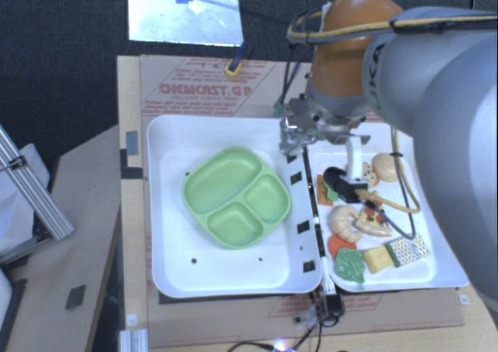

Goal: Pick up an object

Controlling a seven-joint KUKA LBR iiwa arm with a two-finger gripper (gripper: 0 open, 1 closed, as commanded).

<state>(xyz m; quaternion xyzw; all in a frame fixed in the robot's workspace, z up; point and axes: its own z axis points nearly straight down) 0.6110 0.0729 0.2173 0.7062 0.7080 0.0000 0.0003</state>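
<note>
Above the seam of two shallow white bins [175,265] hangs the grey gripper [299,139] — its grip cannot be told — near a green three-compartment plastic tray [237,196].

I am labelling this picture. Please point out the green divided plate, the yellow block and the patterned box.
green divided plate [236,197], camera view, its middle where the dividers meet.
yellow block [377,258], camera view, its top face.
patterned box [408,250], camera view, its top face.
</note>
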